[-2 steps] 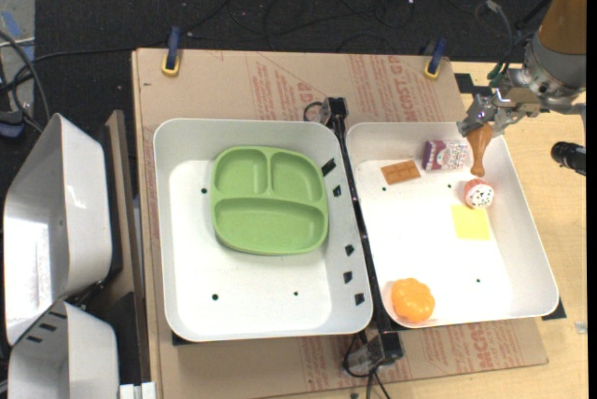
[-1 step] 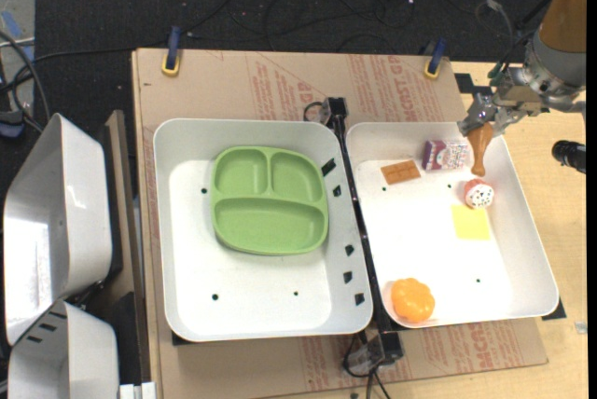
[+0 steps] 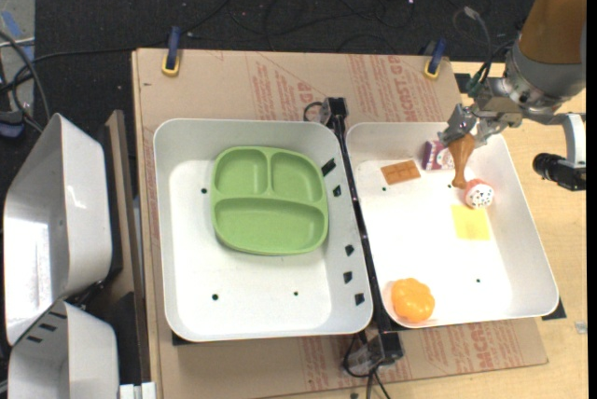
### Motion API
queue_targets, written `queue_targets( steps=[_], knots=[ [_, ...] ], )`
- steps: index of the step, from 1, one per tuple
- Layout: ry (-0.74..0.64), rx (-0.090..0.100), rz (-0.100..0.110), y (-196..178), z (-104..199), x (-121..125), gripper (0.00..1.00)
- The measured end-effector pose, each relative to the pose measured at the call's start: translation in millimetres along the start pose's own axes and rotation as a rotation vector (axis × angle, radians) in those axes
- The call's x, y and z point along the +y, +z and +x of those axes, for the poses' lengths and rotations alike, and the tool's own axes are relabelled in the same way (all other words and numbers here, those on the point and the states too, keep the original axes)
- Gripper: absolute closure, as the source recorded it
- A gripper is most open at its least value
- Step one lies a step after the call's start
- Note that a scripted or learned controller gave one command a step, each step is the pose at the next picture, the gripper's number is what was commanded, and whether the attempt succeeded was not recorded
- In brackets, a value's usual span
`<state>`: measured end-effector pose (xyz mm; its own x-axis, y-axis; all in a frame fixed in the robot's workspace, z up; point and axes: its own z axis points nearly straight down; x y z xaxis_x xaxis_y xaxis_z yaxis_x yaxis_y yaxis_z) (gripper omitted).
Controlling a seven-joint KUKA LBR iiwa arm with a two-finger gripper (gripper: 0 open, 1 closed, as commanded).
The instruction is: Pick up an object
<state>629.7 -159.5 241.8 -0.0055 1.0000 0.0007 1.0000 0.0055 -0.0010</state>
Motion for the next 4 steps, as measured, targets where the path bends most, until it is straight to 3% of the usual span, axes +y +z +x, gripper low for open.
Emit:
queue_targets(
  steps=[4],
  knots=[
    [-0.002, 0.001, 0.002, -5, 194, -93, 1.0]
  ],
)
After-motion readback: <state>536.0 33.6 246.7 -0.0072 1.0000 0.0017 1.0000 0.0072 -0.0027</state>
